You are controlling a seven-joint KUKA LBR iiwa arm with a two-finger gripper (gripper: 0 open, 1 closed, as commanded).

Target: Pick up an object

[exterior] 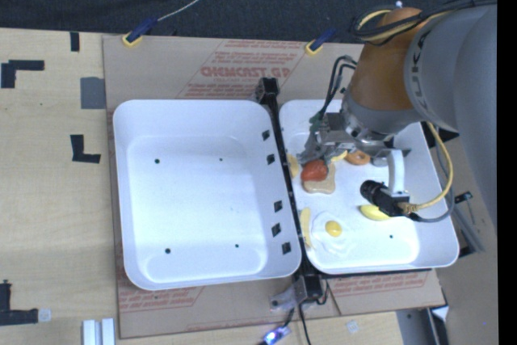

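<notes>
Red-topped toast [318,176] just under gripper [317,149]

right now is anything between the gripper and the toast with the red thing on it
Nothing visible. The gripper sits right above the toast and its red topping in the right bin; the fried egg and banana lie off to the side.

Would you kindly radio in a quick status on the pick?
Pincer low in right bin, over red-topped toast piece. Grasp unconfirmed. Fried egg, banana nearby, not blocking.
</notes>
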